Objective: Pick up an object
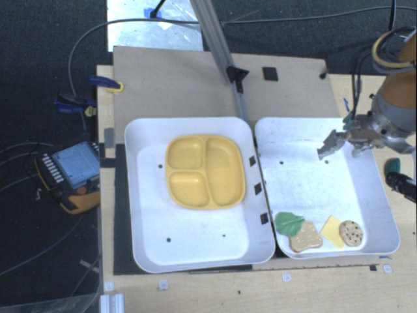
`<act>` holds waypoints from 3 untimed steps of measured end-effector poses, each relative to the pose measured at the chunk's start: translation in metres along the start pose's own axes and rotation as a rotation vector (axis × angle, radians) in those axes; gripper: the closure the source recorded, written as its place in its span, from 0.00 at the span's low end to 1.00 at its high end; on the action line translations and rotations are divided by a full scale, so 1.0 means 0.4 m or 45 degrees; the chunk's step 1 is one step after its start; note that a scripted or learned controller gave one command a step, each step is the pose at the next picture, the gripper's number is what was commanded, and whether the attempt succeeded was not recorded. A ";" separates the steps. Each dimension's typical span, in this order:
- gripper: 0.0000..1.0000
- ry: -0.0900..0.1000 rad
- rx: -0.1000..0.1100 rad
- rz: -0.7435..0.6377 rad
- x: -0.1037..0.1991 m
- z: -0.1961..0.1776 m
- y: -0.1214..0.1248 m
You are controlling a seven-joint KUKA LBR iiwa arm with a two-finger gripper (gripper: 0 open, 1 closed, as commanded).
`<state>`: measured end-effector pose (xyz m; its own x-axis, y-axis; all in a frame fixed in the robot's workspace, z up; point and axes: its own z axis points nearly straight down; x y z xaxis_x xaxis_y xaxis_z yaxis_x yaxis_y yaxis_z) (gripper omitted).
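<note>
Along the right bin's (pixel 306 175) front edge lie a green leaf (pixel 288 223), a tan toast slice (pixel 305 238), a yellow cheese wedge (pixel 333 231) and a round speckled cookie (pixel 351 233). My gripper (pixel 344 146) hangs over the upper right part of that bin, well behind the food pieces. Its two fingers (pixel 328 147) are spread apart, with nothing between them.
A yellow three-section plate (pixel 205 171) rests in the left bin (pixel 150 240). A slanted metal rod (pixel 215 34) runs down to the gap between the bins. Clamps and a handheld device (pixel 70 168) lie off the bench's left side.
</note>
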<state>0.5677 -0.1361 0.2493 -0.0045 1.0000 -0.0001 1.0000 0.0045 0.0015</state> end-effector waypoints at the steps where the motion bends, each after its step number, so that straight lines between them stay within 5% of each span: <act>1: 0.00 0.000 0.002 0.003 0.003 0.105 0.011; 3: 0.00 0.001 0.003 0.004 0.020 0.361 -0.008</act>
<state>0.5647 -0.1284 0.1050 -0.0011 1.0000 0.0004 1.0000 0.0011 -0.0010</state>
